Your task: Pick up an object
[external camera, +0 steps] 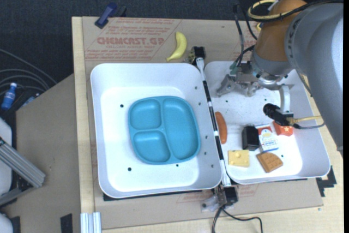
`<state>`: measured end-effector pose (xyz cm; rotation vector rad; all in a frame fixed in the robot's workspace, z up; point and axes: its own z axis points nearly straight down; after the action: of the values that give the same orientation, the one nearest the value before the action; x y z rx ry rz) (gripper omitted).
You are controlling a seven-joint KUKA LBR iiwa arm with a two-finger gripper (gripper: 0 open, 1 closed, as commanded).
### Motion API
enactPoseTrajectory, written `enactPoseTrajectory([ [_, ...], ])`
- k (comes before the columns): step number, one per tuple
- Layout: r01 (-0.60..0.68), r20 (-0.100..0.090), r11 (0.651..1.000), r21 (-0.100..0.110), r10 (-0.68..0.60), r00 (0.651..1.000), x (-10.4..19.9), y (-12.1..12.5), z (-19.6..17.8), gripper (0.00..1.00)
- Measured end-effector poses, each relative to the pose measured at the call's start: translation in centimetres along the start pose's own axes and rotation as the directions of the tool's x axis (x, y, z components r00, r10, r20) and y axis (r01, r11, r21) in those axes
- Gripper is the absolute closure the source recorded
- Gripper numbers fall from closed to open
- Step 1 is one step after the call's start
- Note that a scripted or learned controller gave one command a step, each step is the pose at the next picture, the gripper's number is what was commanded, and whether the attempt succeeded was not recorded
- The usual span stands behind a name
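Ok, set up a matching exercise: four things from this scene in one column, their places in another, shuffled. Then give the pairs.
Things:
1. blue divided plate
2. banana
3. hot dog
4. cheese wedge

Places:
A. on the bench behind the left bin
B. right bin, along its left wall
C. middle of the left bin
D. right bin, near its front edge

Pairs: 1-C, 2-A, 3-B, 4-D

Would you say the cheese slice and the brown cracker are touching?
Apart. The camera view shows a strip of white bin floor between the cheese slice and the brown cracker.
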<state>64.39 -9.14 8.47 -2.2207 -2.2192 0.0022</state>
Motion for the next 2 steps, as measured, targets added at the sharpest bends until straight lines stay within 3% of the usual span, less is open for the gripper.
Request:
enactPoseTrajectory([
  [1,0.000,0.000,1.000,-0.002,0.000,1.000,0.01,0.05,-1.03,1.00],
  [2,0.000,0.000,1.000,-0.001,0.000,1.000,0.01,0.04,-1.01,0.00],
])
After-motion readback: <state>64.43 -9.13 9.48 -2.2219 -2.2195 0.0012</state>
